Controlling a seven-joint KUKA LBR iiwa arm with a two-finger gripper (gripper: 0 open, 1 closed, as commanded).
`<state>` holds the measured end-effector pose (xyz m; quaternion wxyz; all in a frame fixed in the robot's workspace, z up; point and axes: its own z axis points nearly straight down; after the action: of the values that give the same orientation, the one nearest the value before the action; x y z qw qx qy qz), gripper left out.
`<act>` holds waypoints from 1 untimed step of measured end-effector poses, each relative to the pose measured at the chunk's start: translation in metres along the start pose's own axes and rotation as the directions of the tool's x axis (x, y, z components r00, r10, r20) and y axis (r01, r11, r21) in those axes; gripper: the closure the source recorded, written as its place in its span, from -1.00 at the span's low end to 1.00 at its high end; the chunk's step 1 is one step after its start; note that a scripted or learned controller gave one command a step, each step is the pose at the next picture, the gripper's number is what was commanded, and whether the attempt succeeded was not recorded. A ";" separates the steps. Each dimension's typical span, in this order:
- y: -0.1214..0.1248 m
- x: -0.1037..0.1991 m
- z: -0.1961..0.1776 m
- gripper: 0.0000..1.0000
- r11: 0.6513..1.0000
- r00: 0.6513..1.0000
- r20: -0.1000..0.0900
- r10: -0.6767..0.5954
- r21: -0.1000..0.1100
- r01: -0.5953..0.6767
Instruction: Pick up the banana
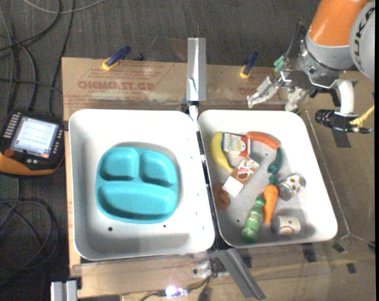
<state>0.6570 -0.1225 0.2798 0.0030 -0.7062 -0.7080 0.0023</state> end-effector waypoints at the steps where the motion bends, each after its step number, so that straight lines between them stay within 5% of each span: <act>1: 0.011 -0.029 0.033 -1.00 0.997 0.997 0.004 -0.075 0.001 0.075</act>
<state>0.6675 -0.1512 0.2464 0.0020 -0.6790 -0.7341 0.0038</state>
